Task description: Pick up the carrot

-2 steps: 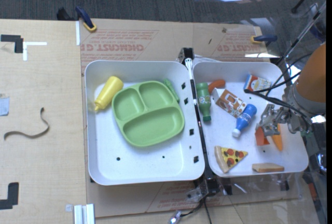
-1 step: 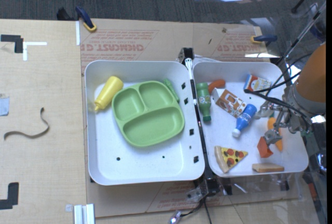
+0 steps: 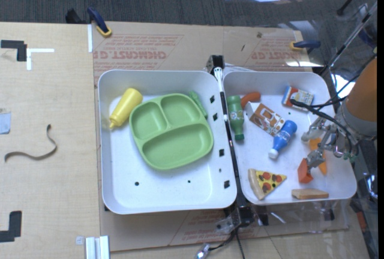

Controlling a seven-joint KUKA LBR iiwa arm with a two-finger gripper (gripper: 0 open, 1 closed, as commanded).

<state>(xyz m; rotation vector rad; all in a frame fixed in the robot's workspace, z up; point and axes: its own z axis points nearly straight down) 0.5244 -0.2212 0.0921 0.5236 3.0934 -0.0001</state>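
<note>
Gripper (image 3: 316, 159) is hovering low over the small orange tapered carrot (image 3: 306, 172) in the right white bin (image 3: 351, 189), likely lining up; finger state is unclear.

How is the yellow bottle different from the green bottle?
The yellow plastic bottle lies in the left white bin beside the green divided plate; the green plastic bottle lies in the right white bin. The yellow bottle is fatter and tilted diagonally; the green bottle is slimmer and points along the bins' divide. Both lie on their sides.

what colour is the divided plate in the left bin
Light green; the plate shows clearly in the camera view.
</note>
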